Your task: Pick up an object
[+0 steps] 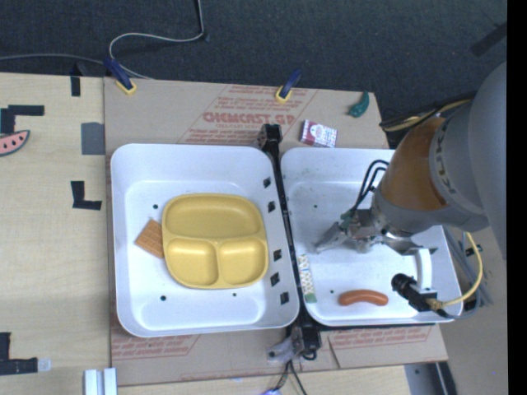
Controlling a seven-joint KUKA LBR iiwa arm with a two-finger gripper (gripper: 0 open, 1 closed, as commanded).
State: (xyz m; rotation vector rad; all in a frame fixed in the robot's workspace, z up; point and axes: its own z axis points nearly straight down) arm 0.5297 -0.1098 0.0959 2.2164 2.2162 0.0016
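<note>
robot lab, 2 white bins (pixel 132 220), taped bench (pixel 49 220)

Two white bins: left bin (pixel 132 220), right bin (pixel 329 171). Yellow sectioned plate (pixel 216 239) well left of the jaws, tan-orange cracker-like piece (pixel 150 238) at its left edge. Orange-red sausage (pixel 363 299) below the jaws on the white bin floor. Grey metallic gripper (pixel 329 239), arm grey with an orange band (pixel 409 175). Brown cardboard sheet (pixel 239 118) with red print above the jaws, yellow-and-blue clamps (pixel 288 87). Small red-and-white packet (pixel 317 133). Teal bit (pixel 359 104). Dark carpet (pixel 329 23).
</note>
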